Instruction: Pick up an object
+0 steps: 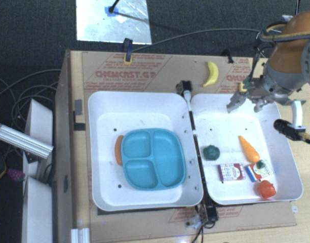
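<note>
My gripper hangs over the far end of the right bin, open, with nothing between its fingers. Nearer in that bin lie an orange carrot, a dark green ball, a red and white box, a small colourful packet and a red tomato. The carrot is the closest of them to the gripper, well short of it.
The left bin bears a blue divided plate with an orange sausage at its left edge. A yellow banana lies on the board behind the bins. Cables run past the bench's left side.
</note>
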{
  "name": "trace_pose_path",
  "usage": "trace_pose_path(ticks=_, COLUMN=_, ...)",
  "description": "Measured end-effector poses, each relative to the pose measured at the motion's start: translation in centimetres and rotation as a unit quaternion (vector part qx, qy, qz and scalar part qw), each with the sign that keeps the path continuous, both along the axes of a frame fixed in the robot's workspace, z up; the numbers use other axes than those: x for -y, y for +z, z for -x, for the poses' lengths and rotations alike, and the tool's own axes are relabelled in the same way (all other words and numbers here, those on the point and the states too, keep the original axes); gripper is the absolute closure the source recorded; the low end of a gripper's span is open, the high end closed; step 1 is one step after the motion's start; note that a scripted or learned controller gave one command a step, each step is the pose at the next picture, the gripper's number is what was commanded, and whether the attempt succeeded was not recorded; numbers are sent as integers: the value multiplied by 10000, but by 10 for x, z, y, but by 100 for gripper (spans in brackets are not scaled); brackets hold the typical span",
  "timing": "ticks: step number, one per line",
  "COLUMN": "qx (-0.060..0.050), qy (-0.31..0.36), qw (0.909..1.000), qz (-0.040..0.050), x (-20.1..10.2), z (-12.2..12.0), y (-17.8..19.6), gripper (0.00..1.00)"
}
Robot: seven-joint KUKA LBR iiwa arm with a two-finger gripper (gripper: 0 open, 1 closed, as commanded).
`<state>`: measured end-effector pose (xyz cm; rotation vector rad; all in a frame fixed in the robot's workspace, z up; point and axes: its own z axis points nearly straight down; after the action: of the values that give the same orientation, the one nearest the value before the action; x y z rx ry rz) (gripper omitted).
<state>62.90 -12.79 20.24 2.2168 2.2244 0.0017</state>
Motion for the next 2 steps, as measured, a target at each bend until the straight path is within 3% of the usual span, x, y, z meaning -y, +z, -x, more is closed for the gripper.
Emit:
trace_pose_path(ticks=1, qx=-8, qy=-15, qw=10000, qz=4, x=48, z=48, y=-118, gripper=0)
trace_pose_path(ticks=2, qx=-5, qy=-16, qw=10000, qz=6, x=79, z=78, y=-118, gripper=0)
